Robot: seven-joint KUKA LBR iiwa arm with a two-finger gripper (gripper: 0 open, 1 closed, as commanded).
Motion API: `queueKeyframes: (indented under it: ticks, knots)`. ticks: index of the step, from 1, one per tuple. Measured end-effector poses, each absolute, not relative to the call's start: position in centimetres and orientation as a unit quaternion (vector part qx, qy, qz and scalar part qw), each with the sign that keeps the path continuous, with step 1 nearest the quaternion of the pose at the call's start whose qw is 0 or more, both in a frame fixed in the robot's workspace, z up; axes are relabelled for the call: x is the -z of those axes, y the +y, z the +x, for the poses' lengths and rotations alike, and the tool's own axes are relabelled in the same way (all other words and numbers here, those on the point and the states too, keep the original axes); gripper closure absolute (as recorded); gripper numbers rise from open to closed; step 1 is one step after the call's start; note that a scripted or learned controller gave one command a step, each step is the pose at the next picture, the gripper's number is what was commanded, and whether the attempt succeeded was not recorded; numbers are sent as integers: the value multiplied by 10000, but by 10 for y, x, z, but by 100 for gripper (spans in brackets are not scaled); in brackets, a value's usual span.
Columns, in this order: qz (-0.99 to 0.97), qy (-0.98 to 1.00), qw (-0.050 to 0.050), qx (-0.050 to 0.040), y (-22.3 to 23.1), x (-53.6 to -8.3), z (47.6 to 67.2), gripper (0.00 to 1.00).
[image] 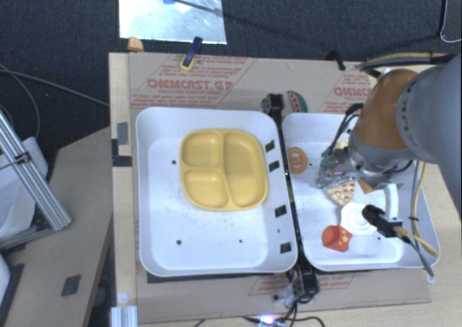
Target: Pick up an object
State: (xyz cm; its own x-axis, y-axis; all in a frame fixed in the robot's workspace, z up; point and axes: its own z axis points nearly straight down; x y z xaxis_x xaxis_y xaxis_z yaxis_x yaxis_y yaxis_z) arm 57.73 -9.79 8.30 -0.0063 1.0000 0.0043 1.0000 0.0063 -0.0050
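Note:
My gripper (330,176) hangs low over the middle of the right bin (312,129). It is just left of a tan waffle-patterned piece (342,192), and its tips are close to that piece. A small orange pretzel-like ring (297,157) lies to the gripper's left, near the divider. Toward the bin's front lies a red chunk (336,237), with a white piece (354,217) beside it. A small orange bit (364,186) peeks out under the wrist. Nothing shows between the fingers.
The left bin (155,174) holds a yellow three-section plate (222,168). A dark hinge strip (281,174) runs between the bins. A green-and-red item (296,102) sits behind the bins on the cardboard. My arm covers the right bin's far right side.

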Motion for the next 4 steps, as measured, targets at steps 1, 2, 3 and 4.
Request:
queueKeyframes:
  ticks: [1, 2, 3, 4]
  knots:
    - [-7043, -7099, -7, 28, -45, -190, 506, 100]
    - [-7031, -7111, 12, 15, 19, -198, 487, 100]
    - [-7084, -7058, 3, -2, -43, -184, 486, 100]
    - [-7028, -7114, 13, 20, 48, -185, 487, 100]
